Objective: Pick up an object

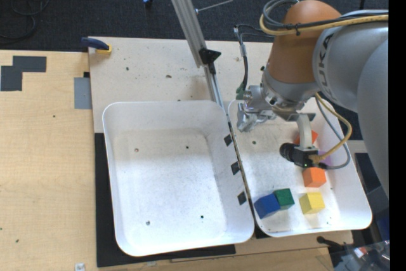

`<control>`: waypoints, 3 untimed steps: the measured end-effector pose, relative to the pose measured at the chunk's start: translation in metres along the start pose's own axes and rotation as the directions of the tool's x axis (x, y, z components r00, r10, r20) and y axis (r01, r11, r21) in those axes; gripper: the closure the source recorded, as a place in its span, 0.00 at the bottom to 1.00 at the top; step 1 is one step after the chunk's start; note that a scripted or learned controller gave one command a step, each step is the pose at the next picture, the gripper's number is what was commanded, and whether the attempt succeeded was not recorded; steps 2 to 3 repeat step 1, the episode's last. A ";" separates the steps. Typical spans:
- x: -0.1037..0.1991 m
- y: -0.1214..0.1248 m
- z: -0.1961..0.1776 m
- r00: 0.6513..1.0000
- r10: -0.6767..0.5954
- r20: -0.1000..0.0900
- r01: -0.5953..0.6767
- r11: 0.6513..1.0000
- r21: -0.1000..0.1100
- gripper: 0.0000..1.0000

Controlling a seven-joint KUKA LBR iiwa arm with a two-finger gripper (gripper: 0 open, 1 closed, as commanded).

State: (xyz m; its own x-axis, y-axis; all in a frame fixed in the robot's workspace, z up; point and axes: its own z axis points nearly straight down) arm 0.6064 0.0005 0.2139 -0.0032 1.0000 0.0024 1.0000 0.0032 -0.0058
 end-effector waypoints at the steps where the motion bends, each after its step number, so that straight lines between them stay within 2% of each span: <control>1: 0.053 -0.007 -0.015 1.000 -0.001 0.000 0.001 1.000 -0.004 1.00; 3: 0.053 -0.007 -0.015 1.000 -0.001 0.000 0.001 1.000 -0.004 1.00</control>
